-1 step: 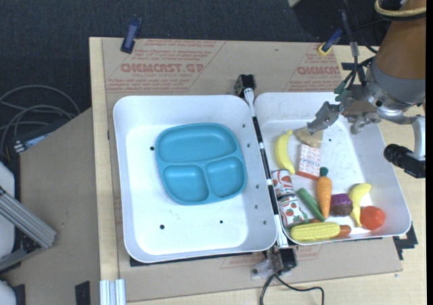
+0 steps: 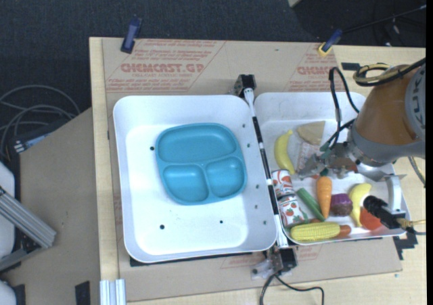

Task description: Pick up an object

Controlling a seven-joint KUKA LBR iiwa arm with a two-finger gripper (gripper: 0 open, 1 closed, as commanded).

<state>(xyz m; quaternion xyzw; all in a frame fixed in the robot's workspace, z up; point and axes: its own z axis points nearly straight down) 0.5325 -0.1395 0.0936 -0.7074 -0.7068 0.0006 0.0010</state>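
Rightward, gripper low over crowded right bin, carrot just beside

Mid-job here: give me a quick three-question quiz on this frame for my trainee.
1. True or false: the blue divided plate lies in the left bin.
2. Which lies nearest the right bin's front edge: A banana, B corn cob, C carrot?
3. Fill in: the gripper hangs over the ___ bin.

Key: 1 true; 2 B; 3 right.
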